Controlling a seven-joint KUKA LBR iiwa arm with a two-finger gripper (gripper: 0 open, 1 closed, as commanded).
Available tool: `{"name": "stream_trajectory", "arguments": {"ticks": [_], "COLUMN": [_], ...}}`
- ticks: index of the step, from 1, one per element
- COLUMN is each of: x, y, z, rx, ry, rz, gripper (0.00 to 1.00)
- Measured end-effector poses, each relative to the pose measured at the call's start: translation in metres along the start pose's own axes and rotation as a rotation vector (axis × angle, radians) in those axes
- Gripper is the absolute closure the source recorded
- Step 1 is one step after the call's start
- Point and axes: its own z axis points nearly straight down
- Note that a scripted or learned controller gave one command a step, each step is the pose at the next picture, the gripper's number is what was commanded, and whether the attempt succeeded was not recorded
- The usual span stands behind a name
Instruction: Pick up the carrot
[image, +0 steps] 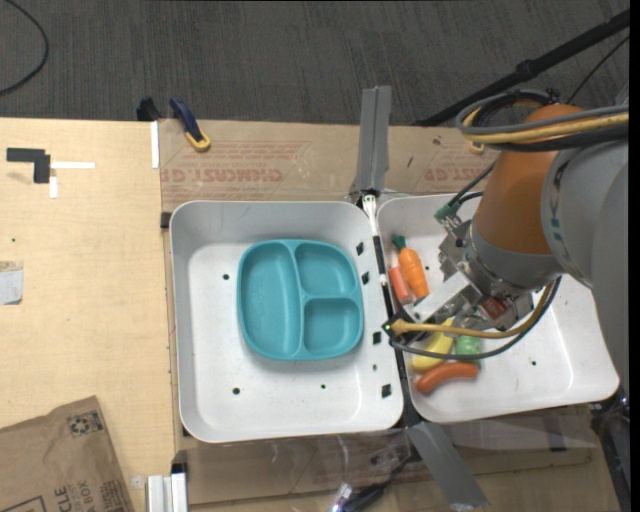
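Carrot, orange and pointy with a green top (411, 270), lies in my right white bin (590, 375) by the wall; my pincer (478, 300) is near; cannot tell its state; I might grab the yellow toy (432, 346) instead.

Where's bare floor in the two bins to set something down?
Left bin: open floor all round the teal tray, widest along its left and near walls. Right bin: crowded on its left by carrot, other toy food and the arm; barer toward its right near corner.
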Motion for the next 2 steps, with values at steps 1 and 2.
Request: {"name": "stream_trajectory", "arguments": {"ticks": [1, 2], "x": [0.016, 0.008], "y": [-0.029, -0.014], "z": [0.025, -0.021], "rx": [0.001, -0.001], "ry": [-0.001, 0.002], "rz": [-0.184, -0.108], "gripper": [1.0, 1.0]}}
